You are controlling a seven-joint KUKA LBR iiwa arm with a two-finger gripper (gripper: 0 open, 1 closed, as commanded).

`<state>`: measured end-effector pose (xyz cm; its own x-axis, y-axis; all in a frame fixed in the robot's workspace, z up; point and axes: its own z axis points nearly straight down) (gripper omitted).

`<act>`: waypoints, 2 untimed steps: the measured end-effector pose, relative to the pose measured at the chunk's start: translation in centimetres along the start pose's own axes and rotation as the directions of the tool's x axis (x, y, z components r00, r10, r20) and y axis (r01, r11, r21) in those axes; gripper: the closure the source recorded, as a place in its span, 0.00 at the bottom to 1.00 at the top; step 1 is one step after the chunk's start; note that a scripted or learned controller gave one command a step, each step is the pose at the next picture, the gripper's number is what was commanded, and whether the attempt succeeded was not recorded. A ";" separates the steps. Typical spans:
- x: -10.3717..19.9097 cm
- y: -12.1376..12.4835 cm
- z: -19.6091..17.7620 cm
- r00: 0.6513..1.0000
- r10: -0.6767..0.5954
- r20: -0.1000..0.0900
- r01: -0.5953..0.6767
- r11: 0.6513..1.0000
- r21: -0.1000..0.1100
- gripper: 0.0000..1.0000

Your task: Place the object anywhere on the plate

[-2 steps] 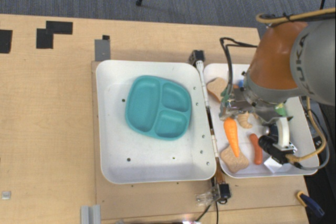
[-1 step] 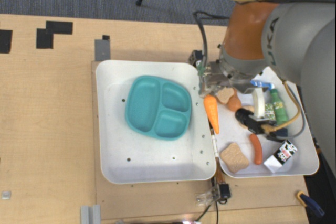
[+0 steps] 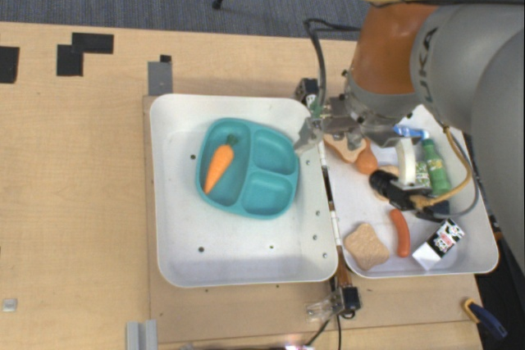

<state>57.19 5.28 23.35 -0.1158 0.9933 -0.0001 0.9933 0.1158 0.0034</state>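
a toy carrot (image 3: 218,166) lies in the teal plate (image 3: 271,180); the tool (image 3: 316,129) hangs by the bins' divide, its grip seemingly hidden, cannot tell.

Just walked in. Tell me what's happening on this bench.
A grey robot arm with an orange band reaches in over two white bins. The left bin holds a teal divided plate, and a carrot already lies in the plate's left compartment. The gripper sits over the seam between the bins, beside the plate's right edge. The right bin holds the remaining items, including a sausage, a bread slice and a green bottle.
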 end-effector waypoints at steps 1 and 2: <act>0.1 0.2 -1.1 1.000 -0.012 0.001 0.012 1.000 -0.006 1.00; 8.4 2.1 2.9 0.992 0.125 -0.003 -0.125 0.992 0.004 1.00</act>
<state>58.35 13.84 20.49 0.0093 1.0000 0.0029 1.0000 -0.0093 -0.0005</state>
